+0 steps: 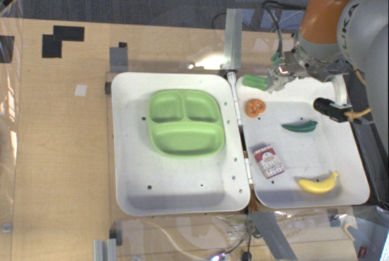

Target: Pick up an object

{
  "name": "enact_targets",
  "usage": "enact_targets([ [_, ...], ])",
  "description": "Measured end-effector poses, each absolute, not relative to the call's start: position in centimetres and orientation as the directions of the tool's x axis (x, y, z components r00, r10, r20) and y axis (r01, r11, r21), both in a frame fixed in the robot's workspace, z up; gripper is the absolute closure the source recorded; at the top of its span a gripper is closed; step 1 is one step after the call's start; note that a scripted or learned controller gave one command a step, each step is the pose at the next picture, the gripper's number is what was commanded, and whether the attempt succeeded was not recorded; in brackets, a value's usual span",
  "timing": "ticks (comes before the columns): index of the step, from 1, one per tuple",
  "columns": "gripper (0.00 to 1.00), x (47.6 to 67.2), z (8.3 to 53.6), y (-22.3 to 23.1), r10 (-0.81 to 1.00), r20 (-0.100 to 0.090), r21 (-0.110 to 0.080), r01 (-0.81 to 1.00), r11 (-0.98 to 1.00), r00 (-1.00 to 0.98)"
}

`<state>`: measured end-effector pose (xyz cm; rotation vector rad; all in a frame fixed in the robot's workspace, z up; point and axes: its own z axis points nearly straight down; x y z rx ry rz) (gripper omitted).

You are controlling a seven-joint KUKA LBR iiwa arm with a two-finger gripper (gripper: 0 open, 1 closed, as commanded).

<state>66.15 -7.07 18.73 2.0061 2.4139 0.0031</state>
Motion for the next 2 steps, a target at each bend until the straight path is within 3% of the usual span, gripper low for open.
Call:
enact_targets([
  [1,1.0,66.25,19.89,-7.02,0.982,-0.004,0.006,0.982,0.189,-0.189],
  [2,0.0,66.32,19.94,-6.99,0.982,-0.004,0.008,0.982,0.19,-0.19],
])
